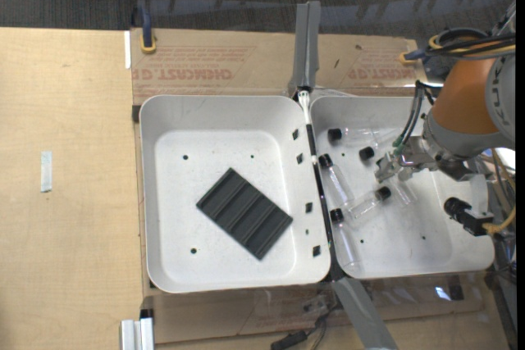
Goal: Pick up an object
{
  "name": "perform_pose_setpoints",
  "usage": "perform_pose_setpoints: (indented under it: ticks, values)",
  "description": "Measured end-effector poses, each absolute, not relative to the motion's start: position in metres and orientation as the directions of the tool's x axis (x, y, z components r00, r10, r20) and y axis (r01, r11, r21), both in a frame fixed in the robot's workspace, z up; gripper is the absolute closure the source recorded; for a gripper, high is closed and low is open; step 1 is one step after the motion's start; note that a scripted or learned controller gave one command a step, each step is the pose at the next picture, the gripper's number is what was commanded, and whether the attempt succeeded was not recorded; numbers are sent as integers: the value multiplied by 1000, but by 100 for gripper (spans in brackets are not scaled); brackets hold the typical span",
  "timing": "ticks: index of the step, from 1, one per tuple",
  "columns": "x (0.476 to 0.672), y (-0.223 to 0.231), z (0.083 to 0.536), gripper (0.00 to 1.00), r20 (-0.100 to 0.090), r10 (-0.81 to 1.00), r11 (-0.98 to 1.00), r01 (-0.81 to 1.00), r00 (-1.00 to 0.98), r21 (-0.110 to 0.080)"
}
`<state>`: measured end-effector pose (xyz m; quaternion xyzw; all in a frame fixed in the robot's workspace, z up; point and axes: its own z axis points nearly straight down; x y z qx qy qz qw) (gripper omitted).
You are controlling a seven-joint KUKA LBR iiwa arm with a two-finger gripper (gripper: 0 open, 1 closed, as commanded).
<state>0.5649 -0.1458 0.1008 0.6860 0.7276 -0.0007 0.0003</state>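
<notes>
A dark grey ribbed slab (244,213) lies tilted in the middle of the left bin (164,258). Several clear tubes with black caps are scattered in the right bin (410,258): one capped tube (367,202) near the centre, another (332,186) along the left wall, and a cap (335,134) towards the back. My gripper (394,169) hangs low over the right bin's middle, just above and right of the central tube. Nothing can be seen held in it.
A metal divider rail (307,45) runs between the bins at the back. Cardboard (213,61) lies behind the bins. A wooden bench surface (66,176) spreads to the left. Cables and a black fitting (459,213) sit at the right bin's right side.
</notes>
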Motion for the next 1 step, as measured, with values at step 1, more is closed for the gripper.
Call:
perform_pose_setpoints:
  ticks: [1]
  values:
    - [551,-80,228,100,-1,986,168,986,-168,-1]
